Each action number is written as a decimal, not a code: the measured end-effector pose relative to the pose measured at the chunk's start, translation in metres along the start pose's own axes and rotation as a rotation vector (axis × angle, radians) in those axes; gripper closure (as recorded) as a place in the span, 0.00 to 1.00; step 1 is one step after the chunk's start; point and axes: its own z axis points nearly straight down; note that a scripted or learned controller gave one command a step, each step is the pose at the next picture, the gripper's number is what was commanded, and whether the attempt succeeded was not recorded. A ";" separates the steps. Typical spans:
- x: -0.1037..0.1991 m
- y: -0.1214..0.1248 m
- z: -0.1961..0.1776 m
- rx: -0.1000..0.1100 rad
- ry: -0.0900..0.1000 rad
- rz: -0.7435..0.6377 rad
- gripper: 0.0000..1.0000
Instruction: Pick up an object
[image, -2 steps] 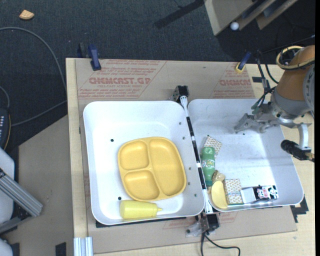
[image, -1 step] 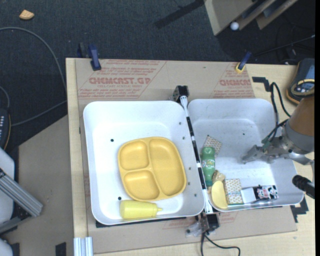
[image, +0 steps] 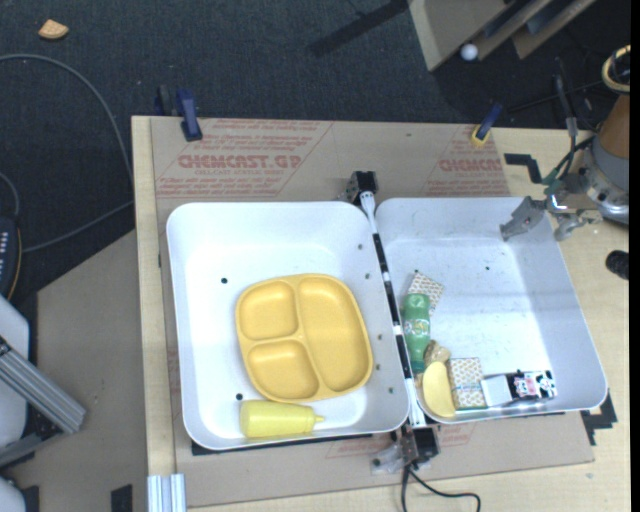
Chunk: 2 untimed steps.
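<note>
You are looking down at a slant on a table (image: 300, 150) covered with printed brown board, carrying two shallow white bins side by side.

The left bin (image: 195, 300) holds a yellow divided plate (image: 303, 335) with three compartments, sitting near the bin's middle. At six o'clock from the plate, just beside its lower edge, a yellow bottle (image: 278, 419) lies on its side against the bin's front wall.

The right bin (image: 520, 300) has its things gathered at its seven o'clock corner, along the wall it shares with the left bin. A green bottle (image: 416, 318) lies lengthwise there, with a patterned packet (image: 427, 287) at its twelve o'clock end. At six o'clock from the green bottle lies a yellow banana-shaped piece (image: 437, 389), touching a second patterned packet (image: 467, 383). At three o'clock from that packet lies a small black and white box (image: 520, 386), near the bin's front wall.

The arm comes in from three o'clock, at the upper right. Its gripper (image: 540, 212) hangs over the right bin's one o'clock corner, well apart from the cluster of things. The jaws appear spread, with grey fingers (image: 518, 222) pointing toward nine o'clock, and nothing sits between them.
</note>
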 end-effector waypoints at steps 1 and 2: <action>0.005 -0.069 0.095 0.007 0.011 -0.003 0.00; 0.101 -0.004 0.035 0.001 0.002 -0.001 0.00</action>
